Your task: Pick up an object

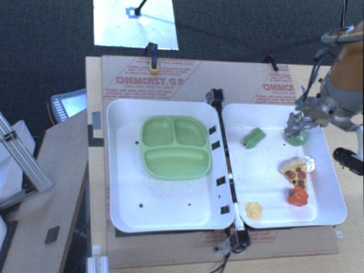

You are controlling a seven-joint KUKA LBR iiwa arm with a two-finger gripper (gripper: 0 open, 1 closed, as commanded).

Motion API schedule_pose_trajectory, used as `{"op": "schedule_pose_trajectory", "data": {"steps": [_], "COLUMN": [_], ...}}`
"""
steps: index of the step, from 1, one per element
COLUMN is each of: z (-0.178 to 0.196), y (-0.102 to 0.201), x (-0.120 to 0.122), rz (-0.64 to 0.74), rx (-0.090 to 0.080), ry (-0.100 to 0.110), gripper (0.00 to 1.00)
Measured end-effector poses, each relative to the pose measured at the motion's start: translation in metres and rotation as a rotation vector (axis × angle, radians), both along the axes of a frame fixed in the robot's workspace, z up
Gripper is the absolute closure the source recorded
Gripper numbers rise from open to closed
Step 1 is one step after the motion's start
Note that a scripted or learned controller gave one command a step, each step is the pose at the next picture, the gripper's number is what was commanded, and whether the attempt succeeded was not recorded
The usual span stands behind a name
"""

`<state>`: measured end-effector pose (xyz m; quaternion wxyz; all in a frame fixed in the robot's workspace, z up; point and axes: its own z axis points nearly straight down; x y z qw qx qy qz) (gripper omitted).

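Two shallow white plastic bins sit side by side on a tan bench, seen from above at a slant. The left bin (122, 209) holds one thing: a pale green plastic divided plate (174, 147) with three compartments, two small ones at the far side and one long one at the near side, lying flat near the bin's middle. The right bin (267, 178) holds five small things. One green chunky toy piece (254, 137) lies toward the far left of that bin. One green round-based object (297, 137) sits near the far right wall. One toy pizza slice (296, 170), yellow with red dots, lies toward the right side, with a small white piece touching its right edge. One red toy item (297, 196) lies just beside the pizza slice on its near side. One small yellow rounded toy (253, 210) rests by the near left corner. The single grey arm with its orange band reaches in from the right, and its two-finger gripper (297, 125) is lowered directly over the green round-based object, at or touching its top. Whether the claw is spread or closed, and whether it has hold of that object, cannot be told from this angle. A black divider strip (223, 152) runs between the two bins, and one yellow clamp (153, 66) sits at the far edge of the bench.
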<state>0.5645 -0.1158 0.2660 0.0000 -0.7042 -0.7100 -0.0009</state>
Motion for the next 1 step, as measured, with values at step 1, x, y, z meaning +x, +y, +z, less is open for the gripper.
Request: {"op": "schedule_pose_trajectory", "data": {"steps": [1], "z": [-0.016], "y": [0.0585], "x": [-0.0073], "rz": [0.002], "rx": [0.001], "ry": [0.0], "gripper": [1.0]}}
